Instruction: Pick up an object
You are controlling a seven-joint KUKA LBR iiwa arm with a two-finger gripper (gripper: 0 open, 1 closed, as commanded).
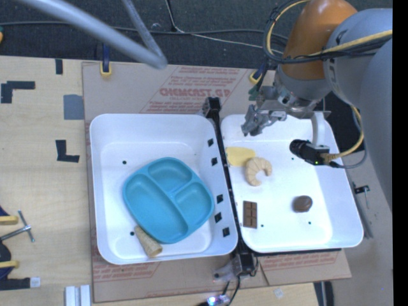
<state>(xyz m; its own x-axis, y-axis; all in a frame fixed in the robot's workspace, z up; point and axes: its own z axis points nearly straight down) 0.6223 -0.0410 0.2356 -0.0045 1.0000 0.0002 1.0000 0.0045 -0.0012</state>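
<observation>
The robot's metal pincer point(254, 125) hangs over the far left corner of the right white bin point(331, 231), and I can't tell how it is set. The little tan croissant-shaped toy point(257, 169) lies just below it, nearer us, beside a flat yellow piece point(237, 155).

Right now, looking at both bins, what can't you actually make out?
- Pincer: small and dark in the camera view; open or shut is unclear.
- Cone-shaped item: its upper end is covered by the blue tray.
- Yellow piece: partly overlapped by the croissant; what it is stays unclear.
</observation>
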